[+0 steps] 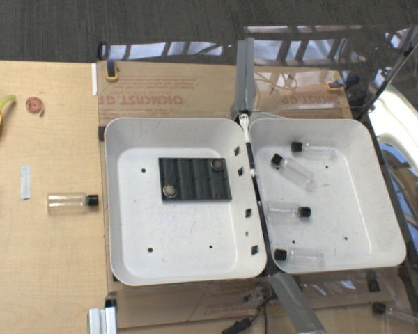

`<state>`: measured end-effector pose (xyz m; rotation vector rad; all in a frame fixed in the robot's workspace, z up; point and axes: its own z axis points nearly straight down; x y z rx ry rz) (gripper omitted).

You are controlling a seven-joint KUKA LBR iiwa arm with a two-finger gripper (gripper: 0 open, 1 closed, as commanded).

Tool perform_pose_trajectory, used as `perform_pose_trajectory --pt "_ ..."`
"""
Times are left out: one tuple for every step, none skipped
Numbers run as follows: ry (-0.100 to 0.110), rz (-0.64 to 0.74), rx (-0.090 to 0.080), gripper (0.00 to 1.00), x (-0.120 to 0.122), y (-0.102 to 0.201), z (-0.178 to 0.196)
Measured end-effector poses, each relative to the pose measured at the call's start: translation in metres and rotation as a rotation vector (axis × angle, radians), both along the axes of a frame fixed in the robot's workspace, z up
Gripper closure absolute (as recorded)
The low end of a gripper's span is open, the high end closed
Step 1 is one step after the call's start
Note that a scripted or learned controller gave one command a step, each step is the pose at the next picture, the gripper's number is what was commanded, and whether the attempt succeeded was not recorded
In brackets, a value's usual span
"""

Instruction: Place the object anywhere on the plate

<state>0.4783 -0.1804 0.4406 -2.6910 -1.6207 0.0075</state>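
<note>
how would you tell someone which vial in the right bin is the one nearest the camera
Start at the right white bin, which holds four clear vials with black caps. Go to its near left corner, next to the divider between the two bins. The vial there lies against the near wall with its cap pointing left; the other three vials sit further up the bin.

Wooden bench [42, 256] with two white bins [125, 256], one clear vial [71, 201].

One fixed overhead view — slanted down over both bins [118, 207].
</note>
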Motion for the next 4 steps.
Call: perform_pose_trajectory --pt "0.002 -0.245 0.001 1.00 -0.001 0.023 -0.143" --pt "-0.001 -0.127 0.000 1.00 0.079 -0.001 -0.056" --pt "0.001 -0.100 0.002 1.00 0.018 0.004 -0.192" --pt "-0.002 -0.013 0.001 1.00 0.105 -0.025 -0.128"
